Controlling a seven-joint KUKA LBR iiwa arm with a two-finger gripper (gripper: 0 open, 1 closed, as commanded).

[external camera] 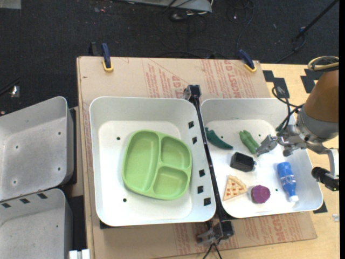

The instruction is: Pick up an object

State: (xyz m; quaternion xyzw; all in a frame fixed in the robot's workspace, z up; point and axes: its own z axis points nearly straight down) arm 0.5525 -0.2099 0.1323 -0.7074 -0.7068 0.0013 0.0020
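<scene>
Inside right bin (232, 108), open fingers (276, 145) above black block (242, 161); left bin (141, 108), green tray (157, 165).

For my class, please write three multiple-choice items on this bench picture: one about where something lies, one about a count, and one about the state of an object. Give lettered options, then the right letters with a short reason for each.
1. Where does the green divided plate lie?
A. In the left bin
B. In the right bin
C. On the cardboard outside both bins

2. How many loose objects lie in the right bin?
A. Three
B. Six
C. Nine

3. How does the blue bottle rest?
A. Standing upright
B. Lying on its side
C. Lifted off the bin floor by the gripper

Answers:
1. A: the plate sits in the left bin, with nothing else beside it.
2. B: dark green piece, lighter green piece, black block, pizza slice, purple lump and the bottle.
3. B: its length lies flat along the bin floor, apart from the gripper.
</scene>
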